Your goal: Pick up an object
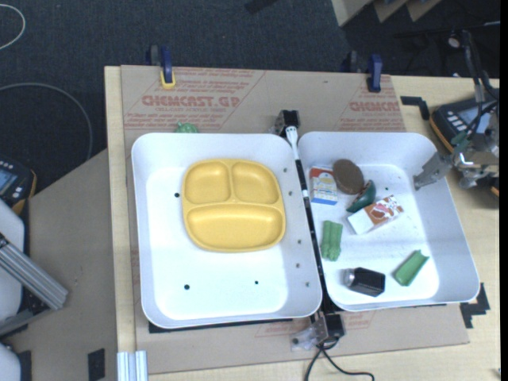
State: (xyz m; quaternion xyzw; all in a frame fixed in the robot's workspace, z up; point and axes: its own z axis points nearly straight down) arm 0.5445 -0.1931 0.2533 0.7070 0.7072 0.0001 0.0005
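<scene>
Right bin (456, 236), near edge: black block (364, 280) lying flat, long axis running left-right, close to the near rim. Just right of it, a green wedge (410, 267) tilted on a diagonal, near the near-right corner.

Left wall of the same bin: green soft piece (331, 240), long axis running near-far, almost against the divider between the bins.

Bin middle: white-and-red packet (375, 214), diagonal; a dark green piece (363, 196) touches its far-left end. Beyond these a brown rounded object (347, 175) and a small red-and-white card (321, 186) toward the far-left corner.

Left bin (151, 213): yellow divided plate (233, 205), far half of the bin.

Gripper (429, 171) sits over the right bin's far-right edge, arm entering from the right. A grey finger points down-left into the bin; whether the claw is spread or pressed together I cannot tell. Nothing seen between the fingers.

Key relation: every candidate lies left of the claw. Closest are the packet and the brown object, both leftward, the packet slightly nearer. Judgement: the packet's diagonal axis would call for wrist rotation before descent.
</scene>
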